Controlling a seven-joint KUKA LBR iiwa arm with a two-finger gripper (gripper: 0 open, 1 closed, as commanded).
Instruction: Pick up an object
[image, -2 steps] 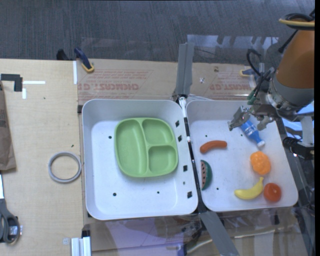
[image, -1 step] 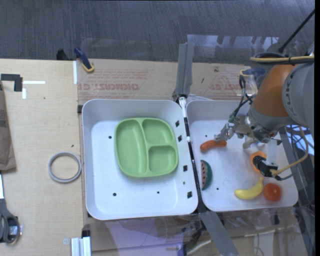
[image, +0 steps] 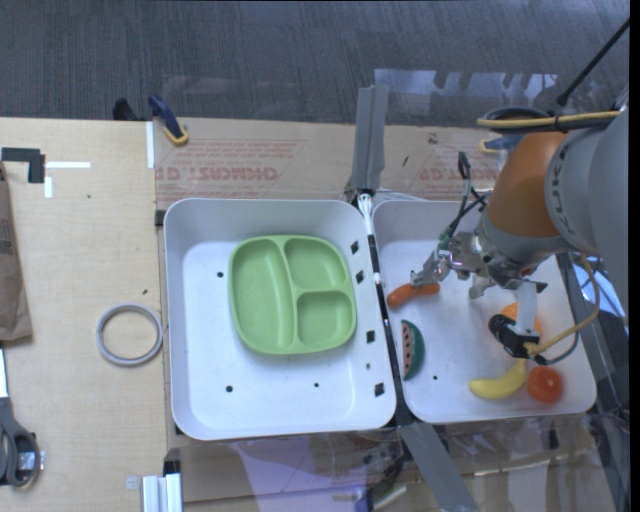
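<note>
Target candidate: the carrot (image: 412, 293), an orange piece lying flat on the floor of the right bin (image: 440, 395), near its left wall. The gripper (image: 436, 268) sits just above and right of it, fingers spread, nothing between them; I read it as open and not yet around the piece.

Also in that bin: watermelon slice (image: 410, 348) against the divider, banana (image: 498, 383) and tomato (image: 545, 384) at the near right corner, well apart from the carrot. The left bin (image: 190, 330) holds a green divided plate (image: 293, 293).

My judgement for the step: shift slightly left, straddle the carrot across its narrow width, descend to the floor before closing. Risk: a fingertip lands on it and rolls it toward the wall.
</note>
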